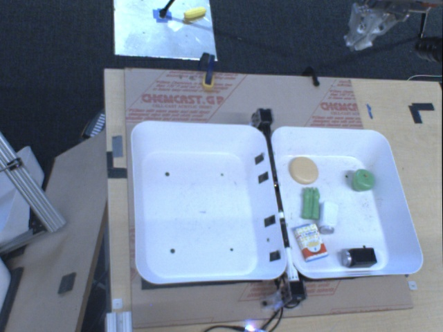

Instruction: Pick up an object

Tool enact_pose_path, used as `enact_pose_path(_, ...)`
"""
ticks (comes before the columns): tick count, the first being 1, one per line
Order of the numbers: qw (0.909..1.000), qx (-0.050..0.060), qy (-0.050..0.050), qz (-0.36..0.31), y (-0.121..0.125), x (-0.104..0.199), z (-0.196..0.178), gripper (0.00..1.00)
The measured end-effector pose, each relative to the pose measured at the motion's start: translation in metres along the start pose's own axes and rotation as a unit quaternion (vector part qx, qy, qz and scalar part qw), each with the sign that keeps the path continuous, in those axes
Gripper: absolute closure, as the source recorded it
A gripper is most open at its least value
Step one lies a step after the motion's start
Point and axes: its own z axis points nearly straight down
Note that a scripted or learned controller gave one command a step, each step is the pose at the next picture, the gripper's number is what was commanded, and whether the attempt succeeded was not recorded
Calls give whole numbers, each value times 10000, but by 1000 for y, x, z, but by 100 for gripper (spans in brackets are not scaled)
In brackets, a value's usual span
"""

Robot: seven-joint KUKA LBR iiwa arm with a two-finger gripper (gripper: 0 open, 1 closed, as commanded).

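The right bin (387, 151) holds several objects: a tan round disc (303, 170), a green round piece (362, 180), a green ridged block (311, 203), a small white piece (329, 214), a red and white carton (311, 242) and a black cylinder (358, 257). My gripper (365, 25) is high at the top right, well beyond the bench's far edge and away from both bins. Nothing is seen between its fingers.
The left bin (145, 144) lies beside the right one, joined by a black hinge strip (273, 192). A metal sheet (163, 19) with a yellow piece (194, 13) lies at the back left. An aluminium frame (28, 196) stands at the left.
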Motion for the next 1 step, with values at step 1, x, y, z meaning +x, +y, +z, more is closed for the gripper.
enact_pose_path(1,10000,94,20,-19,-61,57,73,100)
